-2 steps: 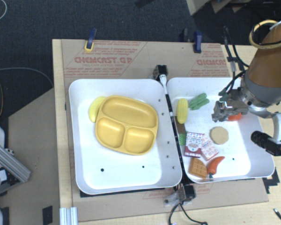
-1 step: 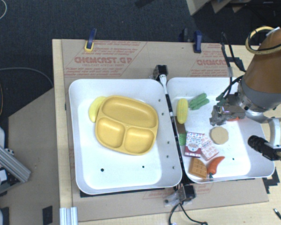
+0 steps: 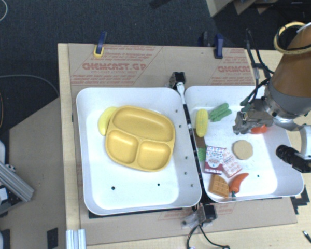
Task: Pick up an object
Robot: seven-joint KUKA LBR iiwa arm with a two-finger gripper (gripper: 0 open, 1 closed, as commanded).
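My gripper (image 3: 246, 124) hangs low over the right bin (image 3: 280, 183), near its back right part. A small red-orange object (image 3: 259, 130) peeks out right beside and partly under the gripper; I cannot see whether they touch. Just in front of the gripper lies a round tan cookie (image 3: 242, 150). Left of it are a green pod (image 3: 219, 112) and a yellow corn cob (image 3: 201, 122). Nearer the front lie two red-and-white packets (image 3: 221, 161), a brown waffle (image 3: 219, 186) and a red pepper (image 3: 238, 181).
The left bin (image 3: 93, 154) holds a yellow divided plate (image 3: 140, 138) with a yellow banana-like piece (image 3: 105, 119) tucked at its left edge. A black divider rail (image 3: 188, 123) runs between the bins. A black fitting (image 3: 294, 158) sticks in at the right.
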